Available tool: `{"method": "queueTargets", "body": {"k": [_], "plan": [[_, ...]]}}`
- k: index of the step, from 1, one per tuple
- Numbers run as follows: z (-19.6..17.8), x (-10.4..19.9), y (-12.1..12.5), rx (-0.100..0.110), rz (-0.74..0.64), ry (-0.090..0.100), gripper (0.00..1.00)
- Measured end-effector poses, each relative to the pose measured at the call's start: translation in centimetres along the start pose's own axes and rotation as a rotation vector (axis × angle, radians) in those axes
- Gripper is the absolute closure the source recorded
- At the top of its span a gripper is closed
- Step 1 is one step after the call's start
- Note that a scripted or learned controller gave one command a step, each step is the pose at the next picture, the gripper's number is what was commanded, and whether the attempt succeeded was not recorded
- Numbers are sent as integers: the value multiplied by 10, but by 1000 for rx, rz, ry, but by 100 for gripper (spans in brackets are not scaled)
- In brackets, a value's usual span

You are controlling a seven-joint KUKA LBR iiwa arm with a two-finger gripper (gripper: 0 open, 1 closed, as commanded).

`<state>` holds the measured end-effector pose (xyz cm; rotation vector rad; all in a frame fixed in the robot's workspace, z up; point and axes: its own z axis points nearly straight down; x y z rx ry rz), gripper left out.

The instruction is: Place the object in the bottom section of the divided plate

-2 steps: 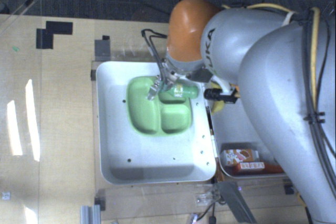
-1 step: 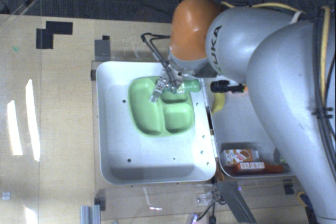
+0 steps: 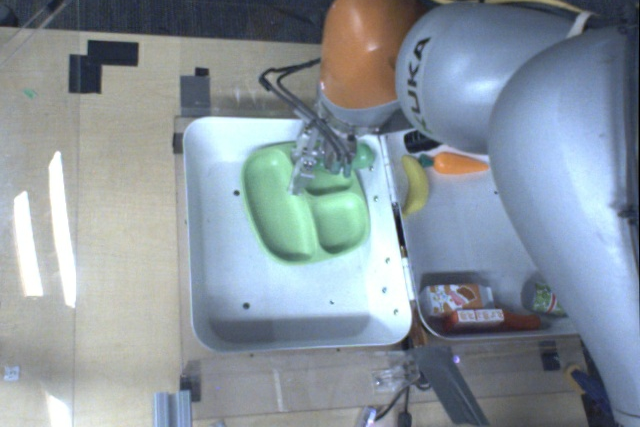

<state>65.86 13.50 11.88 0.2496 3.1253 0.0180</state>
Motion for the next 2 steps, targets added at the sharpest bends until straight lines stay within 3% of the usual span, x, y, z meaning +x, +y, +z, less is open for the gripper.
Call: {"method": "queueTargets", "body": {"k": [1,2], "plan": [[5,2,12,-13,-336,-2,100],[15,-8,10,-25,-394,10,100]]}}
